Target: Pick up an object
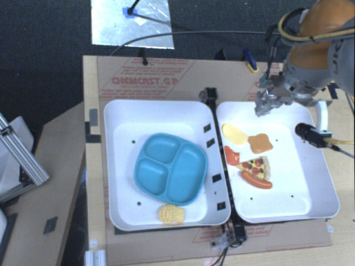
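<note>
My gripper point(263, 108) hangs over the far edge of the right bin point(299, 204), above and behind the food pieces, and I see nothing in it. Below it lie a pale yellow oval piece point(235, 133) and a brown toast slice point(260, 143). Nearer the front are a red wedge point(232, 155) against the left wall, a pizza slice point(258, 164) and a red sausage point(257, 180). All of these rest on the bin floor, apart from the gripper.
The left bin point(119, 148) holds a blue divided plate point(170, 168) and a yellow corn cob point(171, 214) at its front edge. A black divider point(219, 159) runs between the bins. The front right of the right bin is bare floor.
</note>
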